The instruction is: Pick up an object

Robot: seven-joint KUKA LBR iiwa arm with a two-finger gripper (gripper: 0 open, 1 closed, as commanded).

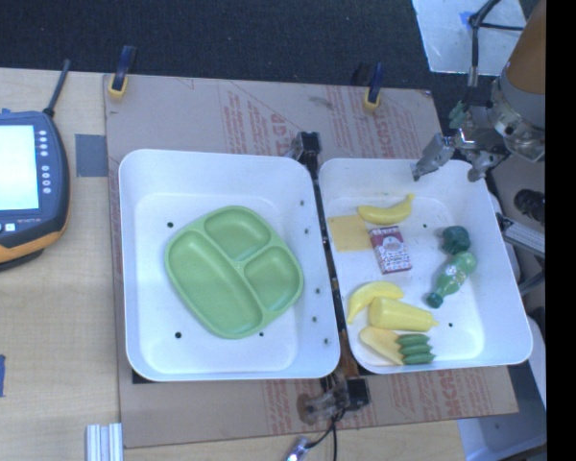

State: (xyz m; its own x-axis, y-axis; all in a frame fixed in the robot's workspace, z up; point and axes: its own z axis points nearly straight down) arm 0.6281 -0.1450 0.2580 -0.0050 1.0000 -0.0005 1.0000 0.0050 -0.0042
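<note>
Arm enters from the right; gripper (pixel 453 159) sits over the far right rim of the right bin (pixel 518 305), above the contents and apart from them. Jaws look spread apart with nothing between them.

Right bin contents, all lying loose: banana (pixel 385 210) near the far side, yellow flat square (pixel 348 232) just below-left of it, small red box (pixel 391 251) touching that square's right edge. Broccoli piece (pixel 455 239) and green bottle (pixel 450 280) toward the right wall, close together. Near side: a second banana (pixel 371 298), a yellow pepper-like piece (pixel 400 314), a yellow wedge (pixel 379 343) and a green pod-like item (pixel 416 348), all bunched and touching.

Left bin (pixel 139 257) holds a green divided plate (pixel 234 271), three compartments, flat, roughly centred.

Both bins rest on cardboard on the desk (pixel 48 353). Teach pendant (pixel 17 182) at the desk's left edge.
</note>
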